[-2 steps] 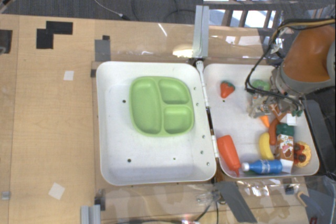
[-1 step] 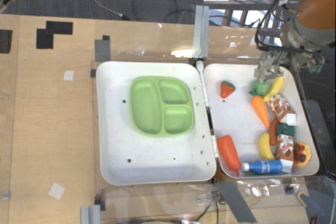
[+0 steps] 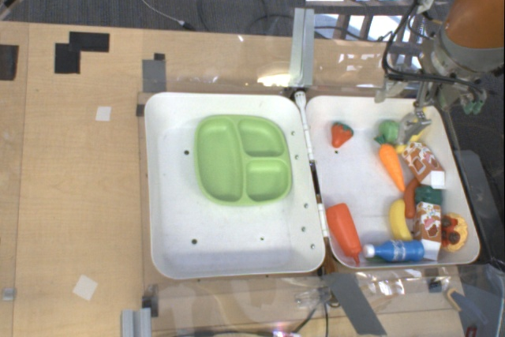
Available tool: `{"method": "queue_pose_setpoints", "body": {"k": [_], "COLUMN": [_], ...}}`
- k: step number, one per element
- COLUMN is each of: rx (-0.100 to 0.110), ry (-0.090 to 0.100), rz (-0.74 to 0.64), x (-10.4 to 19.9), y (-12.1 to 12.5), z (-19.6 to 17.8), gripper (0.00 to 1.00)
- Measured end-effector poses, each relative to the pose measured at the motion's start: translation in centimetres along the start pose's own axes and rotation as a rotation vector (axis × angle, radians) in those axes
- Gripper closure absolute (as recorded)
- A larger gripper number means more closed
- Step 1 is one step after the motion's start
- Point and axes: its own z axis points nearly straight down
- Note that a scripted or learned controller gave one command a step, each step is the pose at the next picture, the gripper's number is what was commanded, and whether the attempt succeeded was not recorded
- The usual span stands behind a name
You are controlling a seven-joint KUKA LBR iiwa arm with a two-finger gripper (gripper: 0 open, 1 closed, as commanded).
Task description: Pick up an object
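The gripper (image 3: 416, 125) hangs over the right bin (image 3: 316, 170), near the toy carrot (image 3: 391, 166); whether it is open or closed cannot be told. Expect the carrot to be light, rigid and slick. Grip it across its thicker middle.

A divided plate (image 3: 241, 159) is lying in the left bin (image 3: 170, 241). Toy foods are crowding the right bin (image 3: 319, 118): strawberry (image 3: 341, 135) behind, carrot (image 3: 391, 167) mid, bottle (image 3: 398, 251) in front. My hand (image 3: 416, 125) is hanging over its back.
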Motion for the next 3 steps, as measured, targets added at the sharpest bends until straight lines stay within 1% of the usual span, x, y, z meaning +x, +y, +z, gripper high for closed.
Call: {"method": "queue_pose_setpoints", "body": {"k": [1, 2, 3], "rx": [-0.008, 0.002, 0.002], "ry": [0.019, -0.007, -0.006], "rz": [-0.056, -0.063, -0.063], "x": [6.1, 5.2, 5.2], "y": [-1.0, -1.0, -1.0], "z": [14.8, 12.7, 12.8], "gripper": [0.0, 1.0, 0.0]}}
